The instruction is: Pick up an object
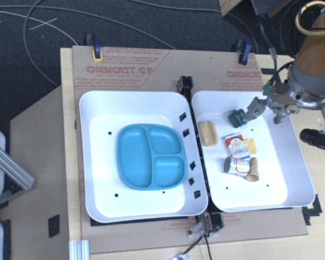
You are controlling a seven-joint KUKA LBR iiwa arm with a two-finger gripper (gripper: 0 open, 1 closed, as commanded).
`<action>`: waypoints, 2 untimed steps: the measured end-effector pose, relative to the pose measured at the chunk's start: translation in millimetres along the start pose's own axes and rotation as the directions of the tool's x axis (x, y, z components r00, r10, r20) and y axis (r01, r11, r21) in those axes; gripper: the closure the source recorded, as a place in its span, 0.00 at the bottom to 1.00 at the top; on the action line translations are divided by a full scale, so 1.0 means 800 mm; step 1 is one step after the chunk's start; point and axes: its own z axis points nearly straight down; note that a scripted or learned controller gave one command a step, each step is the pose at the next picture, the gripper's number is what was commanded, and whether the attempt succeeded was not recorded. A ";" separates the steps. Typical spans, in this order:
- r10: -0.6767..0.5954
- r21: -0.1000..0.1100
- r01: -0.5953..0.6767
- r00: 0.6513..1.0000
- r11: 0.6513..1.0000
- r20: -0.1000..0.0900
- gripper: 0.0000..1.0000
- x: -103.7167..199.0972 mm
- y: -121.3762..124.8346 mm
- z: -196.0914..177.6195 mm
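- Camera view: two shallow white bins sit side by side on a bench covered with brown printed board; the left bin (92, 161) holds a blue divided plate (150, 156) lying flat near its middle.
- The right bin (284, 172) holds several small things: a tan oblong block (207, 132) near its left wall, a small packet with red and white print (238, 145) beside it, and a grey and brown bundle (242, 168) just below that packet.
- A dark green object (236, 117) lies in the upper part of the right bin.
- The gripper (253, 111) reaches in from the right, just beside the green object; I cannot tell its finger state or whether it touches the object.
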 end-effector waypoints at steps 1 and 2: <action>-0.002 -0.011 0.002 1.000 1.000 0.002 0.00 0.000 0.003 -0.007; -0.001 -0.006 0.001 1.000 1.000 0.001 0.00 -0.003 0.013 0.051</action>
